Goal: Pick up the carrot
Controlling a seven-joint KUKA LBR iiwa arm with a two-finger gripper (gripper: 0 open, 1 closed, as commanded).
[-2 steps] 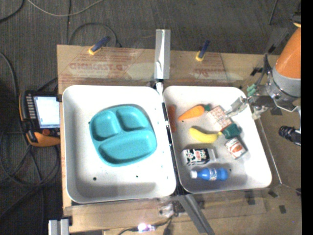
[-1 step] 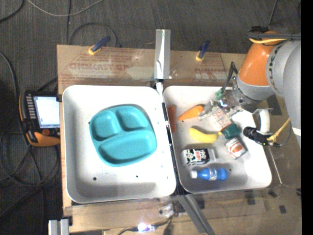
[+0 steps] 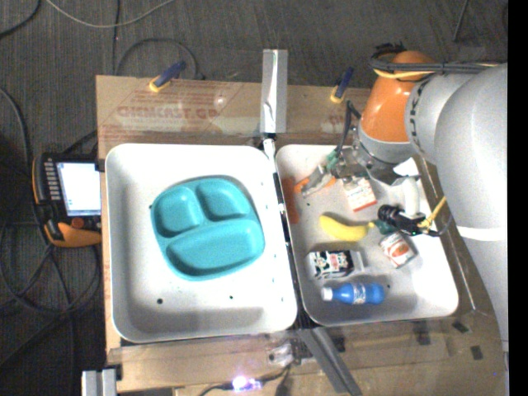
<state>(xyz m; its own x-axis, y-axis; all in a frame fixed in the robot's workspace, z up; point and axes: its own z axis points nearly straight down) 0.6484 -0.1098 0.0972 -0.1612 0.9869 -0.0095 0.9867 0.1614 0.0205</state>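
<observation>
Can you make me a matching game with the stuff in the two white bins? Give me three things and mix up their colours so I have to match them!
Things:
1. divided plate
2. banana
3. carrot

Colours:
A. yellow
B. orange
C. turquoise

Right pairs: 1-C, 2-A, 3-B.

The divided plate sits in the left bin. The banana and the carrot lie in the right bin, and the carrot is near the claw.
</observation>
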